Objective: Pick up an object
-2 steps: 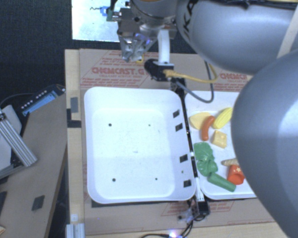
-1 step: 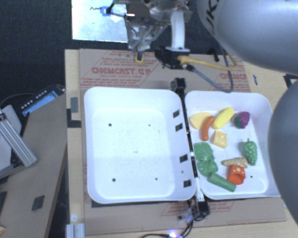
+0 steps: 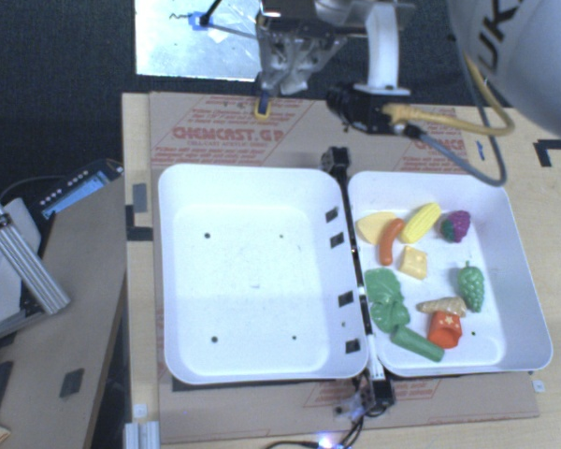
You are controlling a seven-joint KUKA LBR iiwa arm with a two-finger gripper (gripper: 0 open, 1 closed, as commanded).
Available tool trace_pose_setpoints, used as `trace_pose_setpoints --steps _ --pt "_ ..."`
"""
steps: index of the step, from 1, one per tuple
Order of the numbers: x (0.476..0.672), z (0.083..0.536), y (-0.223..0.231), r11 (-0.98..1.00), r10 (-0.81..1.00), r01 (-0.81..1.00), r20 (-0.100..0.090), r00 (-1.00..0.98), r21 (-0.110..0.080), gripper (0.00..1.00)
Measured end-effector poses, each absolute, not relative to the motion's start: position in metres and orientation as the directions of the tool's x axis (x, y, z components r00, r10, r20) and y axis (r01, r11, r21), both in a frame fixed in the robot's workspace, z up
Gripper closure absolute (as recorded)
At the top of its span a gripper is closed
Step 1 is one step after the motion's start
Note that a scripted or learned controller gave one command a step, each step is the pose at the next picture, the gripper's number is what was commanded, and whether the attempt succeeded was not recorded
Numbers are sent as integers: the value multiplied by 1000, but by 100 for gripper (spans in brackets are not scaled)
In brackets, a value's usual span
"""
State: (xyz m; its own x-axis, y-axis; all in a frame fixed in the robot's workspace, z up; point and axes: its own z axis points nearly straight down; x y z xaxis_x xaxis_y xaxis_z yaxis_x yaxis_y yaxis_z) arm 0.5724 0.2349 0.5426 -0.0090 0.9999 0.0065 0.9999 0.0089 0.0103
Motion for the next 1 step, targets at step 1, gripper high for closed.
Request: trace_pose_setpoints --steps 1 --pt "494 528 235 8 1000 1000 2 -8 -1 100"
